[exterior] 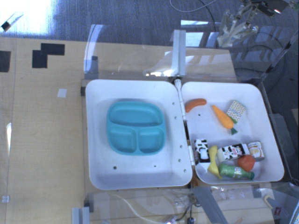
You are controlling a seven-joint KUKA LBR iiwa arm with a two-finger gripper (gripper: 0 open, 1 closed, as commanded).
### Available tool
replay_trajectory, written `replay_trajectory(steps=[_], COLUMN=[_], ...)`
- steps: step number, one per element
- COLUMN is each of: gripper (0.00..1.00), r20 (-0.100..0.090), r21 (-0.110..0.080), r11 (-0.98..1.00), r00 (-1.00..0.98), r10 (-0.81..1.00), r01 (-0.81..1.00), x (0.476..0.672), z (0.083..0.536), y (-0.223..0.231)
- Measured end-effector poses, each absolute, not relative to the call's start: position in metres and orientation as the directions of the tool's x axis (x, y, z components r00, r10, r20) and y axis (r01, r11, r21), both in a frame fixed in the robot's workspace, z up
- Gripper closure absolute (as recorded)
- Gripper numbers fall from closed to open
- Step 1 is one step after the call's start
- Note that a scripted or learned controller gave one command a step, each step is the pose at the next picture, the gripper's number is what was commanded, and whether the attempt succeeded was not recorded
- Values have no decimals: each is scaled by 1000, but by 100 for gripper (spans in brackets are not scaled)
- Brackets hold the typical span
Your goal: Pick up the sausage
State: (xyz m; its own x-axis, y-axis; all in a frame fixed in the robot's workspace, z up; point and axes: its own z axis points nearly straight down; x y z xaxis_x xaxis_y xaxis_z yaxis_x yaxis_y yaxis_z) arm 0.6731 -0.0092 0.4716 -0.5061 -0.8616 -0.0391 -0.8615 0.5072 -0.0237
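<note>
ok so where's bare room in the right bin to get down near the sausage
Bare floor lies between the sausage and the milk carton, left of the carrot. The right bin's near end is crowded with cartons, banana and bottle.

The bench [42,139] was pale wood. Two white bins sat on it, touching: left bin [93,171], right bin [271,125].

Pale wood surface [42,134] spanning left and near, black square marks [46,54] on its far left, dark blue-grey carpeted floor [131,10] beyond, bright sunlight patch [28,3] far left, thin looping cable [191,3] on the floor far right
</note>
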Motion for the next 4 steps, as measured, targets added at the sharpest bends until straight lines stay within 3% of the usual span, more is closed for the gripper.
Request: replay_trajectory(steps=[4], gripper=[100], r20=[-81], r21=[-49], r11=[515], r00=[-511], r10=[-856], r01=[-856], x=[681], z=[520], y=[-5])
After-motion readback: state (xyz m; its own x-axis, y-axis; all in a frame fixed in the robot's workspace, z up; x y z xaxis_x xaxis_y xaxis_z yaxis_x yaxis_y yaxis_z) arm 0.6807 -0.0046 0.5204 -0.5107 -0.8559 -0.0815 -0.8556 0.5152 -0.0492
